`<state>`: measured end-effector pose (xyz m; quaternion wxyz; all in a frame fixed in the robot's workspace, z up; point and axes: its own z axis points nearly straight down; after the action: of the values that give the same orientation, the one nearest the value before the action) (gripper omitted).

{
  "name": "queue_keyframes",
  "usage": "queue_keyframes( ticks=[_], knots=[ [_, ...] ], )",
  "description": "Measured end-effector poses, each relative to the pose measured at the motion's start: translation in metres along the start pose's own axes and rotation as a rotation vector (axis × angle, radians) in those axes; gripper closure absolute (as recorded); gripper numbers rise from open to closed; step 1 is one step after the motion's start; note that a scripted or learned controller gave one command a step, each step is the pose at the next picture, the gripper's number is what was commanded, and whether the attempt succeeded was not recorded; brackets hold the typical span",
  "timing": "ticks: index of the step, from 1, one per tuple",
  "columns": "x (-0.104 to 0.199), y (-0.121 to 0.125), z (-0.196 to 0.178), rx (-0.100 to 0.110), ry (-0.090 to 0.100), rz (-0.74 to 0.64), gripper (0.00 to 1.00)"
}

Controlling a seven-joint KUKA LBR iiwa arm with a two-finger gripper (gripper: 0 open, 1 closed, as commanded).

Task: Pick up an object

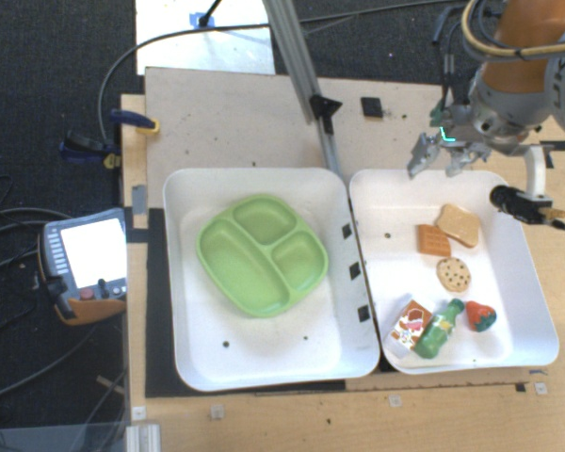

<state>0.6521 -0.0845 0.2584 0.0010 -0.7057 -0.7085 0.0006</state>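
1. Nearest us, along the 6 o'clock edge of the right bin (537, 342), lie three things almost touching: a small red-and-white carton (411, 326) lying flat, a green bottle (437, 331) tipped on its side, and a rounded red piece with a green tip (480, 317) that may be a toy strawberry, though we see it too small to be sure.
2. At the bin's middle sits a flat round cookie (453, 274), speckled with dark chips. Just beyond it, towards 12 o'clock, lie an orange cracker square (433, 241) and a tan toast-shaped slice (460, 224), corners touching.
3. All six look like hard moulded play food. We judge any of them a fair target, and their loose scatter suggests they were dropped in, not arranged.
4. The left bin (193, 347) holds a pale green plate (262, 254), glossy plastic with three compartments, lying flat.
5. Farthest off, at 1 o'clock, the gripper (441, 161) hovers over the right bin's far rim, fingers spread apart and holding nothing, well apart from the food below.
6. The surface (235, 121) beyond is matte, beige board.
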Motion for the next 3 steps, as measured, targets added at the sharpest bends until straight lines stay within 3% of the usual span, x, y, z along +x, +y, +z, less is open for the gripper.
queue_keyframes(
  ticks=[1, 2, 3],
  knots=[
    [0.000, 0.001, -0.002, -0.004, 0.000, 0.000, 0.00],
    [0.010, 0.000, 0.050, -0.001, -0.001, -0.003, 0.00],
    [0.000, -0.003, 0.103, 0.000, -0.001, 0.003, 0.00]
  ],
)
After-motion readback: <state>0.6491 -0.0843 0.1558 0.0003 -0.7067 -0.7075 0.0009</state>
